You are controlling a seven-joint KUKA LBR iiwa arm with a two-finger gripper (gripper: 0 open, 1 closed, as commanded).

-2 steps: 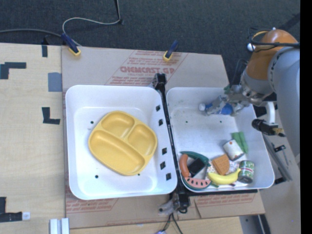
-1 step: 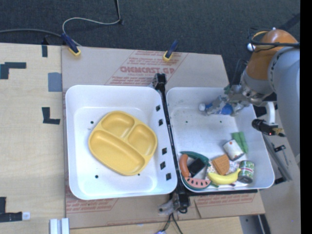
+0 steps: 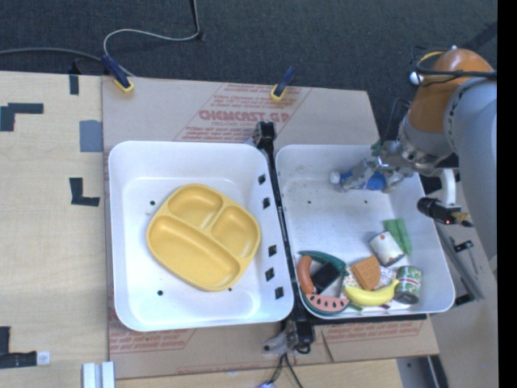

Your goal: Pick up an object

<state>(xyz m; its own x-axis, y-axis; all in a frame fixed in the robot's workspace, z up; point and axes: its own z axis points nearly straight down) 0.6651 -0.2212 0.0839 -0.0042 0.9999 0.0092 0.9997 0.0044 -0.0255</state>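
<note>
My gripper [image 3: 346,179] hangs low over the far part of the right bin [image 3: 323,208], reaching in from the right below the orange wrist band [image 3: 436,95]. A small blue object [image 3: 374,182] lies right beside or under the gripper; whether it is held I cannot tell. Piled in the bin's near corner are a banana [image 3: 371,296], a watermelon slice [image 3: 323,303], an orange cracker [image 3: 365,273], a small can [image 3: 409,284], a white cylinder [image 3: 386,247], a green piece [image 3: 397,234] and a black item [image 3: 325,277].
The left bin [image 3: 129,297] holds a yellow divided plate [image 3: 202,237]. A black divider [image 3: 273,217] runs between the two bins. Both bins rest on cardboard [image 3: 202,111] clamped at the back. Bare white floor lies in the middle of the right bin.
</note>
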